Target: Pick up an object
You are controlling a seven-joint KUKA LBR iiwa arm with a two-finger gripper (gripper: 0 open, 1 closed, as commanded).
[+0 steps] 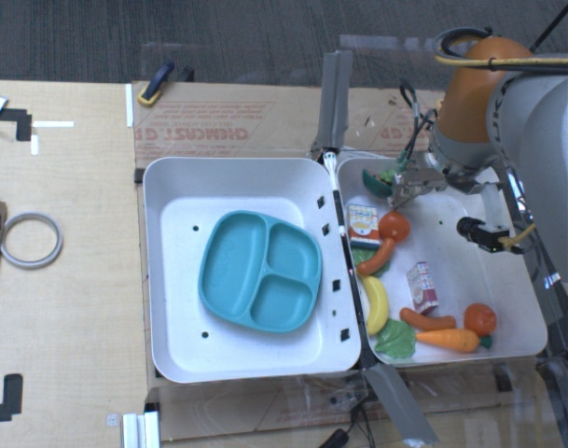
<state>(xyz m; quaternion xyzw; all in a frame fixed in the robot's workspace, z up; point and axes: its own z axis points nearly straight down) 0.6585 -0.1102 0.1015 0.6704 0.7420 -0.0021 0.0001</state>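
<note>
Your arm [517, 110] reaches in from three o'clock, and its claw [407, 187] hangs low over the right bin [507, 278], toward that bin's eleven o'clock corner. You cannot tell from this angle whether the claw is wide or narrow, and nothing shows clearly between its tips. Just beside the claw at nine o'clock lies a green object [377, 181], too small to name.

Below the claw, at six o'clock, you have a red tomato [394, 226] touching a small white carton [362, 222], with an orange-and-green chili pepper [375, 259] running down from the tomato. Further toward six o'clock lies a yellow banana [377, 304], its lower end beside a green leaf [395, 340]. A small red-and-white packet [422, 287] sits near the bin's middle. Along the bin's near edge you see a carrot [448, 340], a red-orange sausage-shaped piece [427, 320] just above it, and a second tomato [480, 319] at its right end.

The left bin [172, 250] holds a teal divided plate [261, 271]. Out on the tabletop [69, 334], at nine o'clock, lies a roll of tape [29, 239].
</note>
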